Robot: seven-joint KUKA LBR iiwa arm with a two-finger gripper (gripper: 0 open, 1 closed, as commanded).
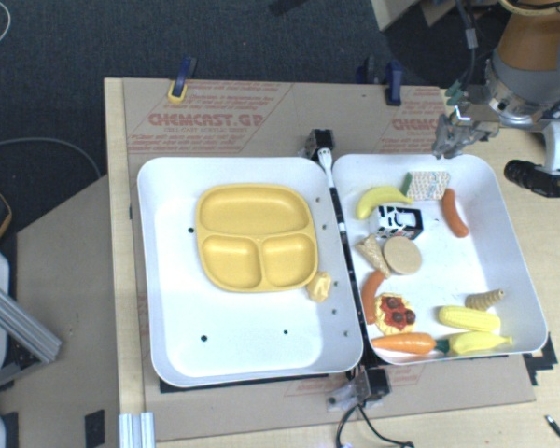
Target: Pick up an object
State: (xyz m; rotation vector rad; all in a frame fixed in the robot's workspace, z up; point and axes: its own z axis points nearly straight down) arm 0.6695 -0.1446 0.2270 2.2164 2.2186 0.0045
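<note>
The right white bin (513, 241) holds several toy foods: a yellow banana (381, 199), a speckled cracker block (427, 185), a red sausage (455, 213), a black-and-white piece (399, 218), a round tan cookie (402, 256), a pizza slice (395, 313), a carrot (403, 343) and a corn cob (468, 318). My gripper (448, 145) hangs over the bin's far rim, just beyond the cracker block, with nothing seen in it.
A yellow divided tray (257, 236) lies in the left bin (168, 278), with a small yellow piece (319, 287) by its near right corner. Clamps (178, 84) sit on the bench's far edge. A black latch (320, 143) sits between the bins.
</note>
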